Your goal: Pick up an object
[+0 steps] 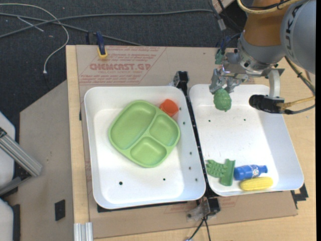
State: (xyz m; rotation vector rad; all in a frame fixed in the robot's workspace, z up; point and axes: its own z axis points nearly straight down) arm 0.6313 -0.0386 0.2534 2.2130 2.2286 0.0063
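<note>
Hanging over the far end of the right bin (281,129), the gripper (220,88) has a small green lumpy object (222,101) pinched between its fingers. It looks just clear of the floor, so keep the squeeze steady and rise straight, away from the bin wall.

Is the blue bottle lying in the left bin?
No, the blue bottle lies in the right bin, between a green toy and a yellow toy.
</note>
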